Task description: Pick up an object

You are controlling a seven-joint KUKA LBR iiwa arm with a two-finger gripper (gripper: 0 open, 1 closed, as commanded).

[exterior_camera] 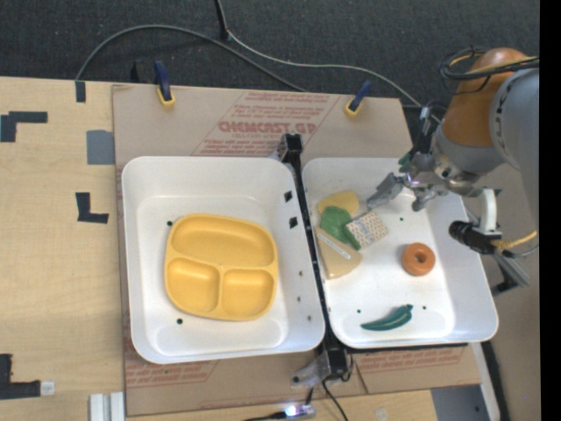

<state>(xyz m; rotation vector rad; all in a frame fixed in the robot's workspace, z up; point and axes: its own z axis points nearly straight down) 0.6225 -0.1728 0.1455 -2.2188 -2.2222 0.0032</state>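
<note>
1. The tray (221,266) lies in the left bin (140,182).
2. In the right bin (469,318), the doughnut (419,259) sits right of the grater (367,228).
3. The pepper (387,318) lies near the front.

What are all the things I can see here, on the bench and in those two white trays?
bins: two, white, side by side on the bench
divided plate: one, yellow, in the left bin
pale wedge with green piece and grater: one pile, yellow, green and grey, right bin's left side
doughnut: one, orange, right bin
pepper: one, dark green, right bin's near edge
clamps: two, blue and yellow, back edge
arm: one, grey and orange, right
hand: one, grey, above the right bin
</note>
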